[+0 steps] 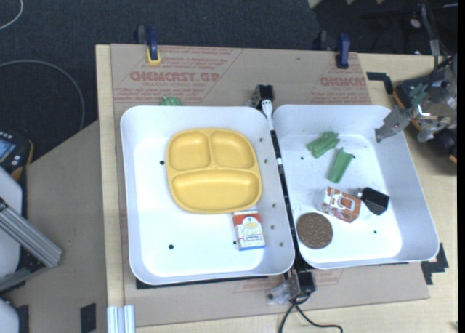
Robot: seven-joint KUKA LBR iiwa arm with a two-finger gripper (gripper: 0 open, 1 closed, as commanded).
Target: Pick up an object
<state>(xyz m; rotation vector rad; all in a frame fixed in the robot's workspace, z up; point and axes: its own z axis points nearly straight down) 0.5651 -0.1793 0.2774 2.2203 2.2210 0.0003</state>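
Note:
The right bin holds two green pieces, one lying nearer the back and one just in front of it. Toward the front lie an orange-and-white packet, a small black object and a brown round disc. In the left bin a yellow divided plate sits, with a small red-and-white box in front of it. My gripper hangs over the right bin's back right corner, apart from every object and to the right of the green pieces.
The two bins meet along a black centre rail. Blue clamps hold the brown board at the back. Cabling and arm hardware crowd the right edge.

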